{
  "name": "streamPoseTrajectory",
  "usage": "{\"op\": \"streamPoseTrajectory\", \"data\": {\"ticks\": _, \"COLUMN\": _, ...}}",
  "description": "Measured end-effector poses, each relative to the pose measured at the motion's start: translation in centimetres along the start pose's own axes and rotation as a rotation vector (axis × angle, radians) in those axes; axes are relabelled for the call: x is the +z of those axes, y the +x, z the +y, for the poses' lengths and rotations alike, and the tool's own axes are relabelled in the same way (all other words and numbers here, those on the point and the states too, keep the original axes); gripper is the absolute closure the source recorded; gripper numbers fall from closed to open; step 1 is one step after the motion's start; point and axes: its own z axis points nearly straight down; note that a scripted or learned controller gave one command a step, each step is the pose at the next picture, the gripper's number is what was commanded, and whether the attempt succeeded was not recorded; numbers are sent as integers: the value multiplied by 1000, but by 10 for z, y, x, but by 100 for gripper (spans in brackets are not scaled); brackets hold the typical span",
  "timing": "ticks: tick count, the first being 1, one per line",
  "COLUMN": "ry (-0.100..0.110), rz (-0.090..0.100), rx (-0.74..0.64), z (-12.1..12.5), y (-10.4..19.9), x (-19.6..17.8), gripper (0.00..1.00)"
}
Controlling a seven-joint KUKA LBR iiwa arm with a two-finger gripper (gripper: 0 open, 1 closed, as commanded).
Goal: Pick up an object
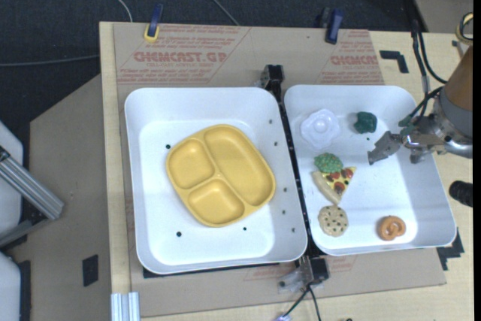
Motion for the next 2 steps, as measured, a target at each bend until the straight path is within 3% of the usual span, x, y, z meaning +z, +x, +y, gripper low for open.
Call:
{"op": "streamPoseTrajectory", "data": {"ticks": 1, "ry": 0, "rz": 0, "rx": 0, "z": 0, "y": 0, "x": 0, "gripper": 0}}
{"op": "streamPoseTrajectory", "data": {"ticks": 2, "ry": 2, "rz": 1, "rx": 0, "z": -4, "y": -6, "x": 57, "gripper": 0}}
